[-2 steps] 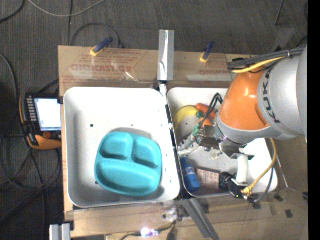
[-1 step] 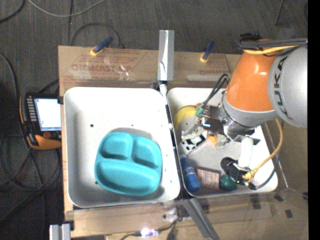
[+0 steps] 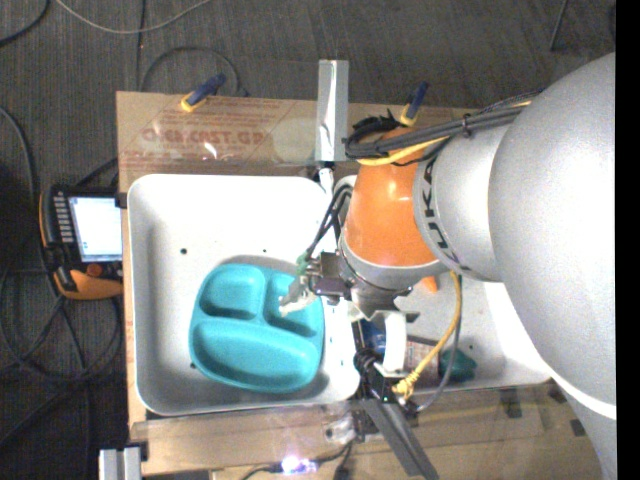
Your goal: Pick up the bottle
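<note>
The claw (image 3: pixel 298 296) hangs over the right rim of the teal divided tray (image 3: pixel 250 343) in the left bin (image 3: pixel 160 268). I cannot tell whether it is apart or together. A teal thing (image 3: pixel 461 366) peeks out from under the arm in the right bin (image 3: pixel 487 348), and I cannot tell if it is the bottle.

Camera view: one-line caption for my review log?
KUKA arm reaching in, gripper above the rim of a teal divided tray lying in the left-hand white bin.

A teal divided plate (image 3: pixel 250 343) lies in the left bin (image 3: pixel 160 258), toward its near right corner; a pendant (image 3: pixel 85 238) sits left of the bench.
</note>
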Controlling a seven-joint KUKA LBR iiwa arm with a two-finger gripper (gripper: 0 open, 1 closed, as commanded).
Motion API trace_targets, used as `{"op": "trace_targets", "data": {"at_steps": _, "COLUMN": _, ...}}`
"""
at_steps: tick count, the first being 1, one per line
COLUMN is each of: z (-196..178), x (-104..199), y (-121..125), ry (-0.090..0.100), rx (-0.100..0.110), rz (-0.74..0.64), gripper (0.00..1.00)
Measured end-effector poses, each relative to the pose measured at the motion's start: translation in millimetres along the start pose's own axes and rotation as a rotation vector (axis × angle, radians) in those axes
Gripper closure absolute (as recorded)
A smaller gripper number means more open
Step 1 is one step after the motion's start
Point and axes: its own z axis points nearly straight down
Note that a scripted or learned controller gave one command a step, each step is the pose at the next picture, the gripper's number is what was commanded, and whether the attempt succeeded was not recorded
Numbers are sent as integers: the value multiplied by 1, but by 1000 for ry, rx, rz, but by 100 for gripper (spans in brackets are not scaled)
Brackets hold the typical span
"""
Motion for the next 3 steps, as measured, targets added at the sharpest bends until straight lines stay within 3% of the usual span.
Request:
{"op": "trace_targets", "data": {"at_steps": 1, "z": 35, "x": 13, "y": 3, "ry": 7, "rx": -5, "rz": 124, "gripper": 0}}
{"op": "trace_targets", "data": {"at_steps": 2, "z": 0, "x": -25, "y": 45, "ry": 0, "rx": 0, "rz": 265, "gripper": 0}}
{"op": "trace_targets", "data": {"at_steps": 3, "z": -103, "x": -20, "y": 14, "ry": -2, "rx": -4, "rz": 455, "gripper": 0}}
